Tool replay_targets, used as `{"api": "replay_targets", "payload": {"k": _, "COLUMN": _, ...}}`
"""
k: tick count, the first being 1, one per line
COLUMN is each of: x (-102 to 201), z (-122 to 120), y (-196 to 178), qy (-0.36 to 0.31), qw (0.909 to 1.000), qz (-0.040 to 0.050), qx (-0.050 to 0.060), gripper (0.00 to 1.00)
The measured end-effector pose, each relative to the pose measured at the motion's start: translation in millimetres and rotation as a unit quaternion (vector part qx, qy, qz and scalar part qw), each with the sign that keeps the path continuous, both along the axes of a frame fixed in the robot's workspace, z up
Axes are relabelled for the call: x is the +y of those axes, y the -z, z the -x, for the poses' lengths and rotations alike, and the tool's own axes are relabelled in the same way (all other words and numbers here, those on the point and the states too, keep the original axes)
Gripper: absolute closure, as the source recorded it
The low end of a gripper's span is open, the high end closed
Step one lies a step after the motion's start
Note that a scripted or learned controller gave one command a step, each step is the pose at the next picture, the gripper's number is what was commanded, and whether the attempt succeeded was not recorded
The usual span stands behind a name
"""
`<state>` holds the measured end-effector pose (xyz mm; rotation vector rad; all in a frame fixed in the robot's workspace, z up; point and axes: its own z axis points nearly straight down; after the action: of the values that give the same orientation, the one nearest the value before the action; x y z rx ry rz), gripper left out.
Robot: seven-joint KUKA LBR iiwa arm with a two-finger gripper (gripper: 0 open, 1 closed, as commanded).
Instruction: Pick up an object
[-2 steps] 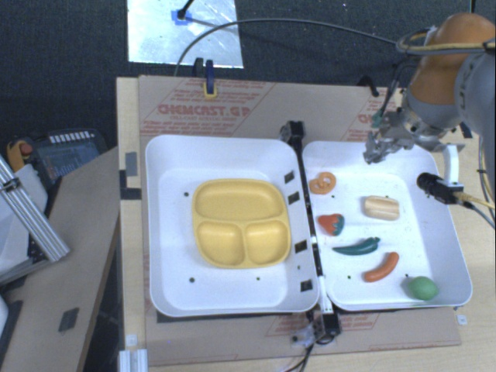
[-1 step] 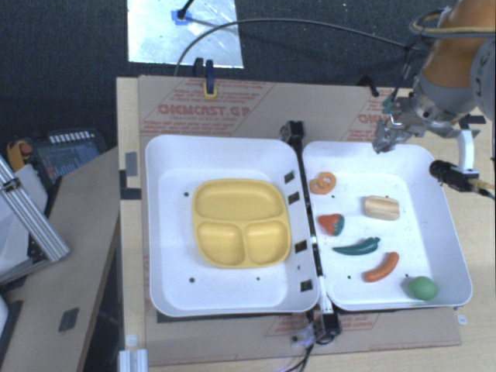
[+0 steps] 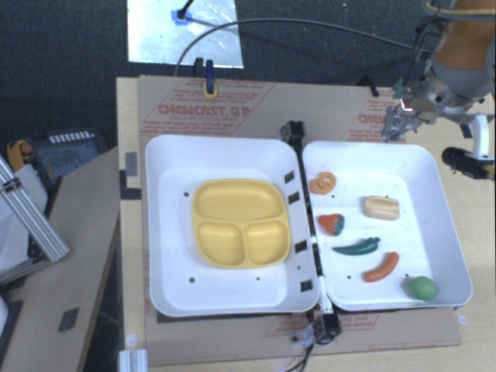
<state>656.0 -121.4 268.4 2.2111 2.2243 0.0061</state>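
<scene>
Hovering tool (image 3: 397, 122) above right bin's (image 3: 446, 200) far rim, grip state unclear, bun (image 3: 380, 207) below

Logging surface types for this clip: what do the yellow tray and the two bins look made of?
The yellow tray looks like moulded plastic, matte: uniform colour, soft rounded compartment edges, no sharp glare. The left bin and right bin look like thin formed white plastic, slightly glossy, with smooth curved walls and rounded corners; coated metal cannot be ruled out from this view.
</scene>
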Motion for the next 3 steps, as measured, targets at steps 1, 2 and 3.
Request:
{"api": "replay_targets", "payload": {"k": 1, "x": 51, "z": 17, "y": 19, "qy": -0.001, "qw": 1.0000, "qz": -0.0011, "qx": 0.004, "gripper": 1.00}}
{"api": "replay_targets", "payload": {"k": 2, "x": 104, "z": 27, "y": 20, "qy": -0.002, "qw": 1.0000, "qz": -0.0016, "qx": 0.003, "gripper": 1.00}}
{"api": "replay_targets", "payload": {"k": 3, "x": 158, "z": 49, "y": 37, "qy": -0.001, "qw": 1.0000, "qz": -0.0013, "qx": 0.004, "gripper": 1.00}}
